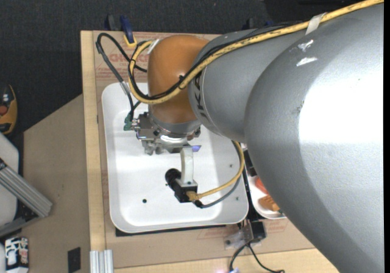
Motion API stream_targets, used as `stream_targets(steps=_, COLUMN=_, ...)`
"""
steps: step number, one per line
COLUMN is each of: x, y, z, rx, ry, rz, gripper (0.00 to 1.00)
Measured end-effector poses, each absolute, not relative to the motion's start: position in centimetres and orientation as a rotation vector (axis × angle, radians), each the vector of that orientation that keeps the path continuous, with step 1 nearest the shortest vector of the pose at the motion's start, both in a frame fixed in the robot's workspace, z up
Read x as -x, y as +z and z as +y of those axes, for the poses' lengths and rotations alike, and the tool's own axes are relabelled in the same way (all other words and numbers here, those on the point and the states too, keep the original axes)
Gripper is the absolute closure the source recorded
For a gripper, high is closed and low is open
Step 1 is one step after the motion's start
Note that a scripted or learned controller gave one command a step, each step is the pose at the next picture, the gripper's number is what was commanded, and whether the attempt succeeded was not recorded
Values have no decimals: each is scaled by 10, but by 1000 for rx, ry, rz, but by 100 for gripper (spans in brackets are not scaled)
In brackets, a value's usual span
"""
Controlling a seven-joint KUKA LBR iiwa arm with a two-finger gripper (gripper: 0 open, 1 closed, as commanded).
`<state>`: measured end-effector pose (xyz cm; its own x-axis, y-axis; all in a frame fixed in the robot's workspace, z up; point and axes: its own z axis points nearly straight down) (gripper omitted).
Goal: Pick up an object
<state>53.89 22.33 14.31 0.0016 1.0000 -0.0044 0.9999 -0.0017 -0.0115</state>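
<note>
Camera view had the hand point(162, 142) low over the white bin point(137, 217), seemingly mid-reach; its grip couldn't be told; next, closing on something.

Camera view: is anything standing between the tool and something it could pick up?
Nothing visible does. The tool hangs over the left bin, and the wrist hides whatever lies beneath it. The one clear object, an orange thing in the right bin, sits half under the arm.

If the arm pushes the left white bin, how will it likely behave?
The left white bin is wide and shallow, so it probably would not tip. Its glossy moulded shell suggests light plastic, so it may slide on the bench or flex.
</note>
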Motion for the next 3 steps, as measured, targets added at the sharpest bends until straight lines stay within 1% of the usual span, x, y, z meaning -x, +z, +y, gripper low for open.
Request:
stream_targets(steps=1, x=-481, y=87, z=133, rx=2228, ry=19, rz=-2206, gripper=100)
stream_targets(steps=2, x=-484, y=275, z=56, rx=2239, ry=-21, rz=-2222, gripper=100)
stream_targets(steps=3, x=-504, y=516, z=112, rx=2224, ry=-30, rz=-2234, gripper=100)
